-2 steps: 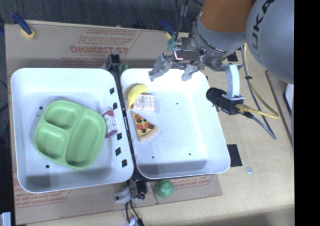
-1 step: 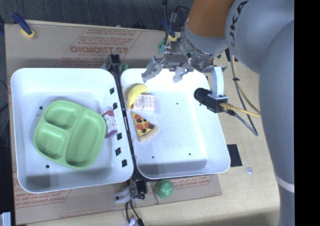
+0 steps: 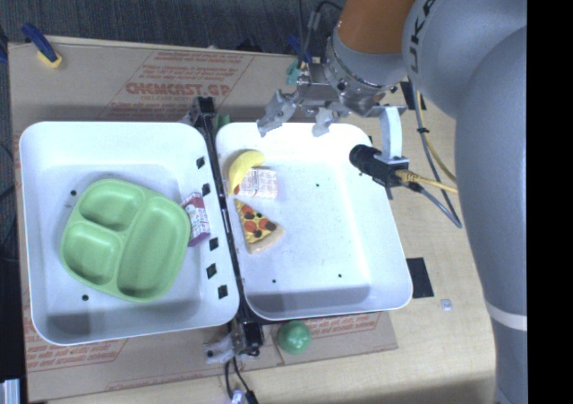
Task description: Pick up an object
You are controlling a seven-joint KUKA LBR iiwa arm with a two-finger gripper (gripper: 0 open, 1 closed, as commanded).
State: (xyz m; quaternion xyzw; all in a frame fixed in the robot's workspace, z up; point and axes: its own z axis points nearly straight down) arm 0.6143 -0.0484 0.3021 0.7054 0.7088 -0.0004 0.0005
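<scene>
Banana point(image 3: 243, 165), pizza slice point(image 3: 257, 229), right bin point(image 3: 358, 241) (white), cardboard-covered bench point(image 3: 152, 80)

Green tray point(image 3: 125, 239); yellow banana point(image 3: 243, 164); white bins point(image 3: 358, 290).

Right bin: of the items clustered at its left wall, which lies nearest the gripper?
The yellow banana, topmost of the cluster, nearest the open gripper; the wrapper and pizza slice lie lower.

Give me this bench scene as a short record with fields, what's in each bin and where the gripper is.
left bin: green divided plate; small wrapped packet at its right wall
right bin: banana, white packet, toy pizza slice, all near its left wall
outside bins: green ball on the cardboard below the right bin
gripper: open, over the right bin's far rim, holding nothing
</scene>
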